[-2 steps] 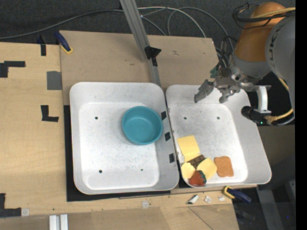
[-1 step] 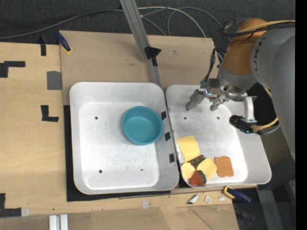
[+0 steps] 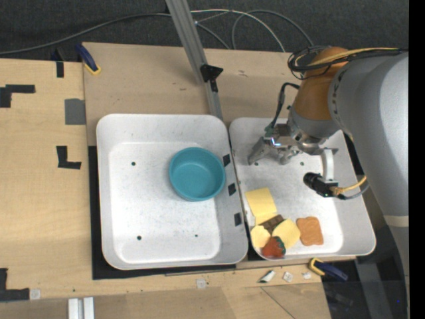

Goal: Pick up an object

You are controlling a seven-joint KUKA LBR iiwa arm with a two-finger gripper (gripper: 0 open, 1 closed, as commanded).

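Note:
My gripper (image 3: 271, 154) hangs over the upper part of the right bin (image 3: 352, 241), above bare white floor. Its fingers are spread open with nothing between them. Below it, near the bin's front, lies a cluster of small items. These are a pale yellow block (image 3: 261, 203), a second yellow piece (image 3: 287, 232), a red strawberry-like piece (image 3: 273, 247), a dark brown piece (image 3: 273, 222) and an orange ridged piece (image 3: 309, 230). The gripper is well apart from all of them. A blue bowl (image 3: 196, 173) stands upright in the left bin (image 3: 119, 178).
The grey arm with its orange band (image 3: 319, 95) covers the right bin's far right corner. A black cable fitting (image 3: 319, 183) juts out below the wrist. A grey metal pole (image 3: 192, 45) slants down to the gap between the bins. Small clips lie on the bench's front edge.

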